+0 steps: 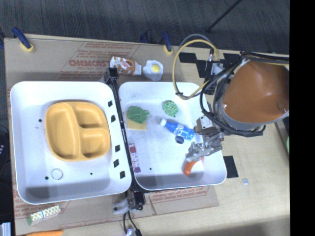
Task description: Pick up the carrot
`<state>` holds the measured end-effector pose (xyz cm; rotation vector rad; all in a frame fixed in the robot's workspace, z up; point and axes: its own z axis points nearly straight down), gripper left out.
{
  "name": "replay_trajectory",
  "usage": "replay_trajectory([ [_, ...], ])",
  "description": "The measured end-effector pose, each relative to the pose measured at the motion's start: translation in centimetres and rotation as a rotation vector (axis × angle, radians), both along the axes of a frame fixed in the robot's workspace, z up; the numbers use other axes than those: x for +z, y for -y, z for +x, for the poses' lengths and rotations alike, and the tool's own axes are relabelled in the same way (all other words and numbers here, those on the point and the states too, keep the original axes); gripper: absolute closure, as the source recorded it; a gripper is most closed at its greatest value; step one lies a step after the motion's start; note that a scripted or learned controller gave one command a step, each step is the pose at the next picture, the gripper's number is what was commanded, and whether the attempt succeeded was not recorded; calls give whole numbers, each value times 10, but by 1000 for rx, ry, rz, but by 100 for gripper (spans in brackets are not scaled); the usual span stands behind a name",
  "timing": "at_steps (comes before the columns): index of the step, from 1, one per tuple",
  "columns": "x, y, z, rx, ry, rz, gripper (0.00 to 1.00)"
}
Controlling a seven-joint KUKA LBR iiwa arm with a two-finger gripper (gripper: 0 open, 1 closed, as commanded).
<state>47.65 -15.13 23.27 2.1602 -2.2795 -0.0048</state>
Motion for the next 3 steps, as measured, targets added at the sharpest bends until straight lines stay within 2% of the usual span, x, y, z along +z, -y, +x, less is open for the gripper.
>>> replay_trajectory([
  [1,107,58,0,49,3,-3,100],
  [2,-44,-2,0,-51,-1,0,100],
  [3,24,47,0,92,1,-1,100],
])
